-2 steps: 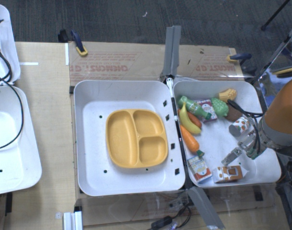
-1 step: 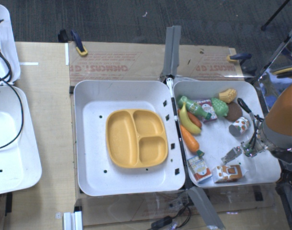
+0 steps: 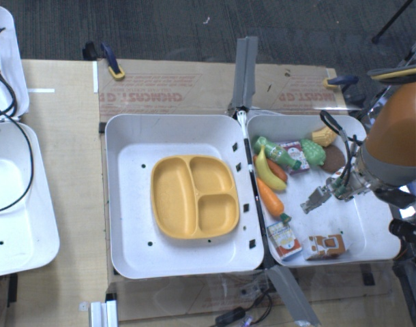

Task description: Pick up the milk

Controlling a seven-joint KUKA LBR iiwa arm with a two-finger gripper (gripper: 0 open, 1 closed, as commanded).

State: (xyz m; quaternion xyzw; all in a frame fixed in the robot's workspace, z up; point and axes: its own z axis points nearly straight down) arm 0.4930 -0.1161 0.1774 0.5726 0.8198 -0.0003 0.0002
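White are both bins. The left bin (image 3: 119, 203) has a yellow plate (image 3: 194, 196) with three compartments. The right bin (image 3: 372, 251) has a banana (image 3: 265, 171), a carrot (image 3: 271, 197), a green bottle (image 3: 279, 152) and a corn (image 3: 323, 137) at its left and far side. The milk (image 3: 284, 241) lies at the near left corner, just beside a brown carton (image 3: 327, 246). The gripper (image 3: 316, 201) hangs over the middle of this bin, apart from the milk, its fingers narrow with nothing between them.
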